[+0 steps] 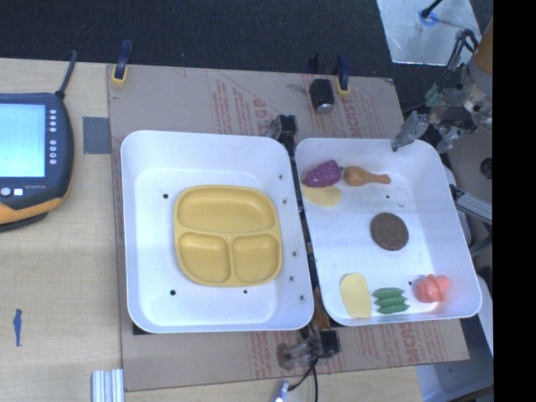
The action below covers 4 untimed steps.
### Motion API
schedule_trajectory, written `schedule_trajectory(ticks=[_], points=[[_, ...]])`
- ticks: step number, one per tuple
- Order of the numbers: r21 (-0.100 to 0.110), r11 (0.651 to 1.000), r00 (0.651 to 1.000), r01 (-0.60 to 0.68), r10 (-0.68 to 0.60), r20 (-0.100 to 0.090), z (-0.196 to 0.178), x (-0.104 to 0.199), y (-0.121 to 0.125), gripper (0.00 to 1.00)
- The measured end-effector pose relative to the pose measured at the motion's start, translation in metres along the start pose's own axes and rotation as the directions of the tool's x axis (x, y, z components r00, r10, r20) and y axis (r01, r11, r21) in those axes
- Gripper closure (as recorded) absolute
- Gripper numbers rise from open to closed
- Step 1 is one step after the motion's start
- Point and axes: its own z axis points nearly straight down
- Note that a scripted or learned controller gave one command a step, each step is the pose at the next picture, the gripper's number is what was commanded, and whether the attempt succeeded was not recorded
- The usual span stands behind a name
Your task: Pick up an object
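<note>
Hovering at the upper right of the frame, the grey two-finger gripper (408, 134) sits just over the top right corner of the right shallow white plastic bin (456, 224); can't tell its state, nothing visible in its grasp. Candidate pick objects all lie in that right bin, apart from the tool: purple eggplant-shaped toy (322, 173) near the top left corner, tan toy drumstick (365, 176) just beside it on the right, pale yellow rounded toy piece (322, 196) touching the eggplant's lower edge. Dark brown round patty-like disc (389, 231) sits alone around mid-bin. Along the bottom edge, left to right: pale yellow oblong toy slab (355, 295), green ridged pea-pod toy (389, 300) just beside it, pink-orange lumpy toy (432, 288) in the bottom right corner. Left shallow white plastic bin (142, 224) holds a mustard-yellow three-compartment plastic plate (228, 234), roughly centred, one wide section on top, two smaller below. Both bins sit side by side on a brown cardboard sheet (209, 103), held by blue-handled clamps (121, 61) at the far edge. Grey and orange teach pendant with a pale screen (32, 153) rests on the wooden bench (59, 308) at far left, well apart from the bins
</note>
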Motion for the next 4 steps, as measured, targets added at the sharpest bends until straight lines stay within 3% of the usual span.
schedule_trajectory(ticks=[2,3,4], points=[[-0.004,1.000,1.000,0.002,-0.002,0.002,0.149,0.022,-0.080,0.00],[-0.002,1.000,1.000,0.000,0.000,0.000,0.004,0.053,-0.093,0.00],[-0.001,1.000,1.000,0.001,-0.001,0.000,0.148,0.043,-0.108,0.00]])
